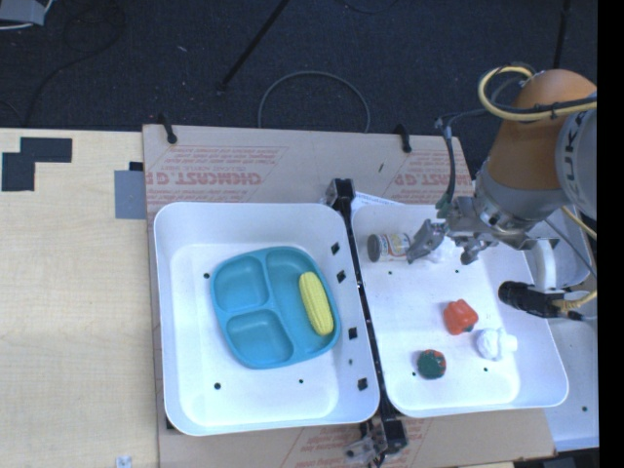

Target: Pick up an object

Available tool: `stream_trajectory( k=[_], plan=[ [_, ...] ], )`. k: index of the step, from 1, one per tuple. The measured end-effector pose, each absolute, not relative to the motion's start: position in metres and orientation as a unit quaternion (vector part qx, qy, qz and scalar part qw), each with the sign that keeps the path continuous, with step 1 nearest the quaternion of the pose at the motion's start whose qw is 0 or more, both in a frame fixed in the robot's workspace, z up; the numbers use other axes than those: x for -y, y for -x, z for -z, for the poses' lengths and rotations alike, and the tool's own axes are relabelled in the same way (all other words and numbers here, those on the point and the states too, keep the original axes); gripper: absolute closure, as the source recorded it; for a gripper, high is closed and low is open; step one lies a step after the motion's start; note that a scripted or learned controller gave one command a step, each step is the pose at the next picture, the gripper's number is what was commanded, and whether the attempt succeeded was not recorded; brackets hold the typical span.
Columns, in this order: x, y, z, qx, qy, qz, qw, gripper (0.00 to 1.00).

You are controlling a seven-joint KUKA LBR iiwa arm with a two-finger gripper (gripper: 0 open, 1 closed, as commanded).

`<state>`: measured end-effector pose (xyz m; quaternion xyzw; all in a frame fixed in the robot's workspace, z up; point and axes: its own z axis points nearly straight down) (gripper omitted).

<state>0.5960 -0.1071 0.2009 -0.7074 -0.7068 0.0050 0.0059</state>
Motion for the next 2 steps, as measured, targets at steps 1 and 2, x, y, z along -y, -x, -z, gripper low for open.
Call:
stream_trajectory(
  k=[1, 2],
  plan=[
    [0.107, -0.599, -0.209, 0.707, 0.707, -0.0009, 0.001, 0.00],
    [0.107, -0.599, -0.144, 0.707, 0.707, -0.0026, 0.003, 0.00]
  ],
)
